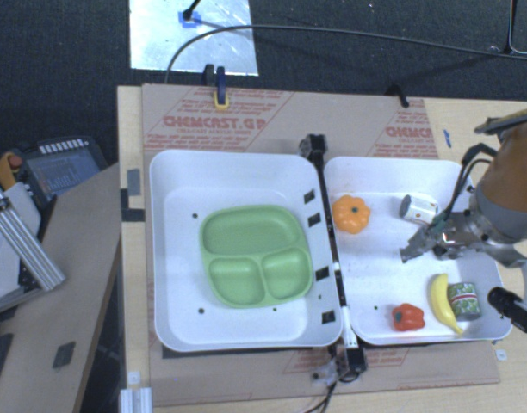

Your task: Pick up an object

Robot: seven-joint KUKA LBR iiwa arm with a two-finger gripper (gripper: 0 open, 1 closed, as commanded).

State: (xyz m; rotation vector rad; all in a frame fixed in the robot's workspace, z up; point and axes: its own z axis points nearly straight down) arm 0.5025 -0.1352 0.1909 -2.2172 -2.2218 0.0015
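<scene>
My gripper (423, 246) hangs over the right bin (375, 175), whether clenched I cannot tell, near the banana (442, 300) (light, smooth, best pinched across its middle).

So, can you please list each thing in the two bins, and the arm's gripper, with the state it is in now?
Green divided plate: flat in the left bin, nothing in it.
Orange pumpkin: upright, right bin.
White cup: on its side.
Banana: lying flat beside the can.
Can: tipped over.
Red pepper: resting near the front wall.
Gripper: low over the right bin, holding nothing.
</scene>
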